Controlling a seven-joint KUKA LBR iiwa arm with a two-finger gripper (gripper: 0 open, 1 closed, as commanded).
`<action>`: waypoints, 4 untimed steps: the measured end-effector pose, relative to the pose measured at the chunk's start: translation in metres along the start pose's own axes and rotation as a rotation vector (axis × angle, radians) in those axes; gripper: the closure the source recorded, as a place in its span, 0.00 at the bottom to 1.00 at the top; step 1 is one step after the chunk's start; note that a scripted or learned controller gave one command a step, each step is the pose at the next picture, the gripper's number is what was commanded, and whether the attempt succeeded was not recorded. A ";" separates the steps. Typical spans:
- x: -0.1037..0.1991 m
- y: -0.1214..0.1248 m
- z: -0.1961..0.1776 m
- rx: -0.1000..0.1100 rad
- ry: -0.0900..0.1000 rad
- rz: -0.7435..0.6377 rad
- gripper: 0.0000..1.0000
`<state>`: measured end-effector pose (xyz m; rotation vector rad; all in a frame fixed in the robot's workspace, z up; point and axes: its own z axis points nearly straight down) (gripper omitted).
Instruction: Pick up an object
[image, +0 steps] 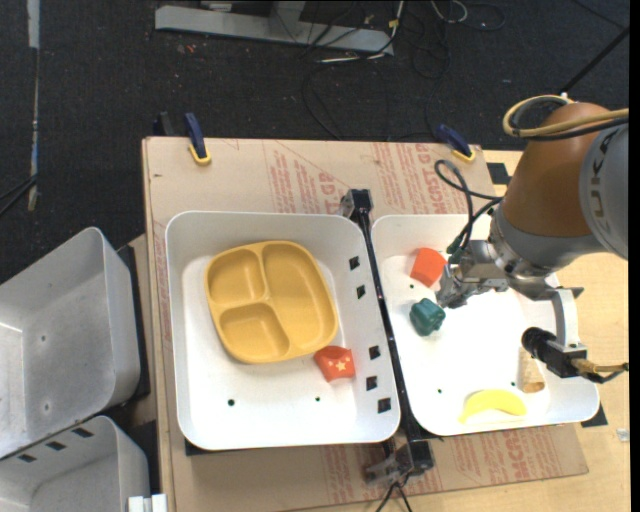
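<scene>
In the right bin (480, 420) lie an orange block (428, 266), a teal object (428, 317), a yellow banana-shaped piece (492, 404) and a small tan piece (531, 376). My gripper (452, 293) hangs low over this bin, just right of the orange block and just above and to the right of the teal object. The arm's wrist covers much of the fingers. Nothing is seen held between them. In the left bin (200, 400) a yellow divided plate (270, 300) rests, with a red block bearing a yellow star (336, 364) at its lower right corner.
A black divider (378, 320) runs between the two bins. A black fixture (550, 352) sticks out over the right bin's right side. Grey plastic tubs (60, 340) stand off the bench to the left. Clamps (198, 140) hold the board's far edge.
</scene>
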<state>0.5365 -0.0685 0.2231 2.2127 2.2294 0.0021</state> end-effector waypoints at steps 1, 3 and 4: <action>0.040 0.021 0.000 -0.001 -0.001 0.001 1.00; 0.128 0.059 -0.013 -0.001 0.000 0.001 1.00; 0.167 0.062 -0.009 0.001 0.000 0.001 1.00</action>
